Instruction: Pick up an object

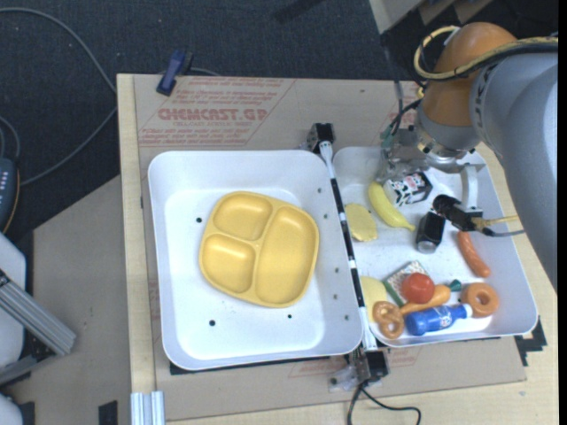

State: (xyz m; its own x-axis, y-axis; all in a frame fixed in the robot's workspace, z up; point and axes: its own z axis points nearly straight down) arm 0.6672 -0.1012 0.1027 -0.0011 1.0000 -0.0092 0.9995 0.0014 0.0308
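The right bin (514, 277) holds several small toys. A yellow banana (387, 205) lies near its far left, beside a pale yellow piece (361, 222). A black can (431, 229) and an orange sausage (473, 254) sit mid-bin. Near the front lie a red tomato (417, 285), a pretzel (387, 316), a blue bottle (437, 318) and a brown doughnut (482, 298). My gripper (401, 170) reaches down into the far end of this bin, just above the banana and next to a small black-and-white object (411, 188). Nothing shows plainly in its grasp.
The left bin (177, 326) carries a yellow divided plate (259, 249) at its middle. A black clip (321, 136) sits at the far end of the seam between the bins. The grey arm with its orange band (461, 69) covers the far right corner.
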